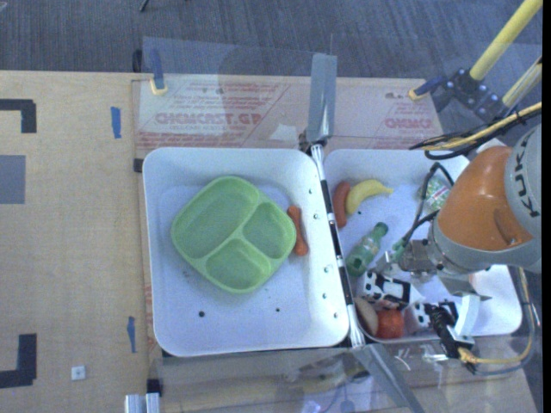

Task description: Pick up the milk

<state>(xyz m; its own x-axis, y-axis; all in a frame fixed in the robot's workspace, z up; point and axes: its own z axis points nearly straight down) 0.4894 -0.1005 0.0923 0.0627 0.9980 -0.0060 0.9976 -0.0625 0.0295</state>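
Crowding the right bin's point(508, 312) near corner, a green bottle point(365, 248) sits at eleven o'clock of the milk point(384, 287), a red apple point(390, 323) at six. The cow-patterned milk lies lengthwise toward three o'clock. The gripper point(428, 304) is just beside it; its spread I cannot tell.

Grey KUKA arm point(516, 188) seen entering from right, bent downward — orange band point(482, 209) turned toward camera above wrist. Wrist point(426, 256) angled down and leftward. Gripper point(392, 292) lowered at near-left part of reach — finger state obscured by black-and-white housing.
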